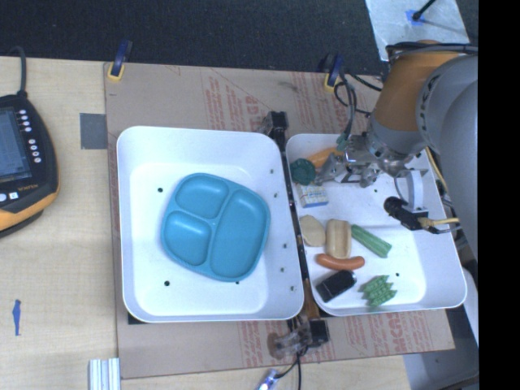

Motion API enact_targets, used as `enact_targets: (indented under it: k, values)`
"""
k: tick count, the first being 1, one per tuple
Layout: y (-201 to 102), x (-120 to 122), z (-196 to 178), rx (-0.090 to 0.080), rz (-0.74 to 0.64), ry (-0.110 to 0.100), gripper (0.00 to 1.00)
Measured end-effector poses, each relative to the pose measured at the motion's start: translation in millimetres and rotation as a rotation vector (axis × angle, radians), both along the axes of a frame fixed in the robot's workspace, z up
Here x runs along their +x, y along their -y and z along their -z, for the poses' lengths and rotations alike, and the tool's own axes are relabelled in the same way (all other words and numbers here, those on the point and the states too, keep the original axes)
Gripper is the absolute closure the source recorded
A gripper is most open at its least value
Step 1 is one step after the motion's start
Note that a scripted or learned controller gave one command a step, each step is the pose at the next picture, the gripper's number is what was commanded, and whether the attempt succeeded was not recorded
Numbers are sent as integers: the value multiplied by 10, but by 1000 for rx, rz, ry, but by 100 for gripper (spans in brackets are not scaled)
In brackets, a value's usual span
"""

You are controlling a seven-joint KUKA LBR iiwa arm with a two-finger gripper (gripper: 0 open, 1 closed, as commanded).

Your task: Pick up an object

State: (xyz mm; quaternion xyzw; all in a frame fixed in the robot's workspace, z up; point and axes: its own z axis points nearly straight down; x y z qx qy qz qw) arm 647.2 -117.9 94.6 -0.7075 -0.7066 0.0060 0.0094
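Camera view | bench (57, 266) (pale wood) | cardboard sheet (203, 96) under bins | fingers (351, 162): spread unclear

The grey arm (451, 104) reaches in from the right, its orange band (402, 88) sitting just above the wrist. The wrist bends down and to the left, carrying the gripper (351, 165) low on the far right side. Its finger state cannot be made out.

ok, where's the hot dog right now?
The hot dog lies in the right bin, toward its near side, just below the bread roll and above the black block.
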Motion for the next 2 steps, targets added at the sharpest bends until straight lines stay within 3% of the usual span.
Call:
enact_targets:
  k: [2]
  values:
    - [-124,41,4,-16,8,-4,0]
